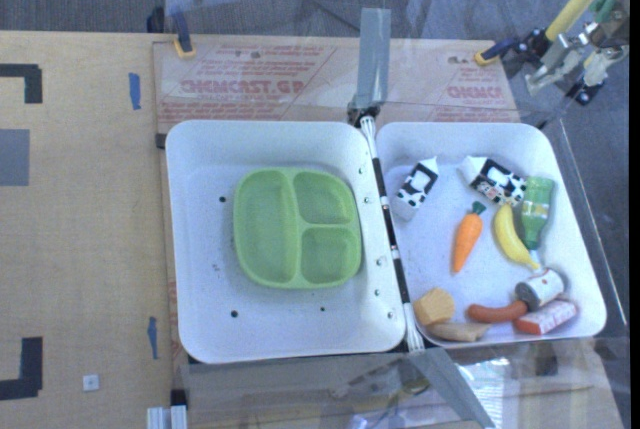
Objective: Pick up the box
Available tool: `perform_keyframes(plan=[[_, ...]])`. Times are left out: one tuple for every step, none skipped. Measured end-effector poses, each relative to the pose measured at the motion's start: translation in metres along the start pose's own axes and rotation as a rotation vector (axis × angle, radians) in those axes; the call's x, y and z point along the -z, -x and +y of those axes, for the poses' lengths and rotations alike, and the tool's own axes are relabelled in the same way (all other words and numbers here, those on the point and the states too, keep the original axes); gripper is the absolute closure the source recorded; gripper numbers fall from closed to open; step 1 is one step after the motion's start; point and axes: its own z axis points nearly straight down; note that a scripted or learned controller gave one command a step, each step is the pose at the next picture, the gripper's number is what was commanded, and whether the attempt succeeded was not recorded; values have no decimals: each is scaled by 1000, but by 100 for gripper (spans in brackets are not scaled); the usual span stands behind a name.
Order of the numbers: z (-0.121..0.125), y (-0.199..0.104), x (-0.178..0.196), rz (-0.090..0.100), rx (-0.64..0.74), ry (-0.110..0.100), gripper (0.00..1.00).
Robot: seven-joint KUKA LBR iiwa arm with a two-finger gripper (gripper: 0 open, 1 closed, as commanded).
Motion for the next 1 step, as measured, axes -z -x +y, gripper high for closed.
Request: perform_keyframes(plan=[[-67, -14, -201, 6, -66, -7, 0]])
